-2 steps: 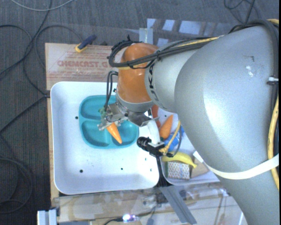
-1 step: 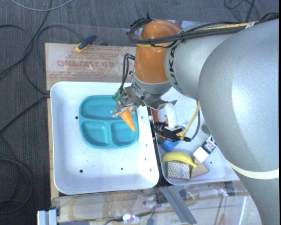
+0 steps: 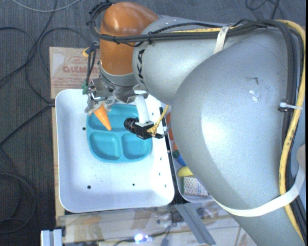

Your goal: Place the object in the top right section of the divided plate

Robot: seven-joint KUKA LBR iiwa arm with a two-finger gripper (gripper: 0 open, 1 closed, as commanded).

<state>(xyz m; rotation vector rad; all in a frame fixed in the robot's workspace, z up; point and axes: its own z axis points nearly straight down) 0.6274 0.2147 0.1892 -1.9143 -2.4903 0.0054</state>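
Note:
An orange carrot-shaped toy point(image 3: 102, 118) hangs point-down over the upper left part of the blue divided plate point(image 3: 111, 145), which lies in the left white bin point(image 3: 72, 163). My gripper point(image 3: 100, 105) sits just above the plate's top left corner, and the carrot's wide end is between its fingers. A black and white fitting point(image 3: 136, 126) on the wrist covers part of the plate's right side, hiding the top right section.
The big grey arm point(image 3: 231, 111) covers most of the right bin; a yellow object point(image 3: 185, 171) and a patterned packet point(image 3: 195, 188) peek out beside it. A cardboard sheet point(image 3: 66, 70) lies behind the left bin. Cables trail on the dark floor.

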